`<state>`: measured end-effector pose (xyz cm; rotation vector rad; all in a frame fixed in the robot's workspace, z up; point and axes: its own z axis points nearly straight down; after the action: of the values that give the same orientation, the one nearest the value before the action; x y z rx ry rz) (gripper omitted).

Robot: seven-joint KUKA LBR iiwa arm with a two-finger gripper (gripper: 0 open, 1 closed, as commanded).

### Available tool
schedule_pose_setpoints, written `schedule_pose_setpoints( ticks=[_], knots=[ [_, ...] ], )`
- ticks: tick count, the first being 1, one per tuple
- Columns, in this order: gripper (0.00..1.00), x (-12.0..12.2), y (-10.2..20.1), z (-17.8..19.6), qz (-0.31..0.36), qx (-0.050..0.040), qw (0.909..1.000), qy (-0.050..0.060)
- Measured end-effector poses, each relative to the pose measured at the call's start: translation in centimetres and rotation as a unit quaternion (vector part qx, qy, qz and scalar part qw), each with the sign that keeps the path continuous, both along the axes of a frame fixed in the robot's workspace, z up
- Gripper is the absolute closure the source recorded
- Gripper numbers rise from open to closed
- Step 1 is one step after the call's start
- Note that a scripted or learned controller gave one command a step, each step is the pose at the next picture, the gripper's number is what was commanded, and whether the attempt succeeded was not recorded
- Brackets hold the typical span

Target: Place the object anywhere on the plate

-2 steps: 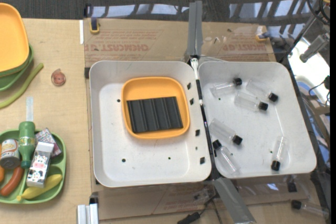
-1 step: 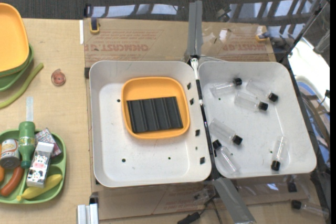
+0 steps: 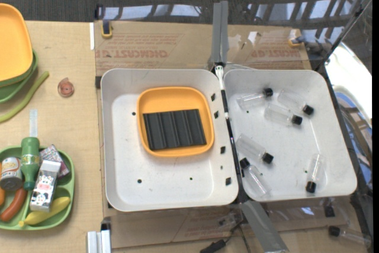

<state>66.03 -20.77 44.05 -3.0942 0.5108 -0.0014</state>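
An orange plate (image 3: 175,129) with a black ridged mat (image 3: 174,129) lies in the left bin (image 3: 118,175). Clear tubes (image 3: 284,114) lie scattered in the right bin (image 3: 337,157).

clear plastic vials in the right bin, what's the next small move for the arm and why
Probably reach into the right white bin and come down over one clear plastic vial with a black cap, perhaps the one at, which lies apart from the others. All the vials lie in that bin, while the orange square plate with its dark ribbed insert sits in the left white bin.
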Motion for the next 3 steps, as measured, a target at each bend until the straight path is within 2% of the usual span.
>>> schedule_pose_setpoints(
  ticks=[1, 2, 3],
  knots=[
    [0.0, -5.3, -1.3, 0.0, 0.064, 0.0008, 0.9979, 0.0],
    [0.0, -8.8, -1.3, -1.4, 0.065, 0.0013, 0.9979, 0.0],
    [0.0, -1.9, -1.2, -14.6, 0.052, 0.0008, 0.9987, 0.002]
  ],
)
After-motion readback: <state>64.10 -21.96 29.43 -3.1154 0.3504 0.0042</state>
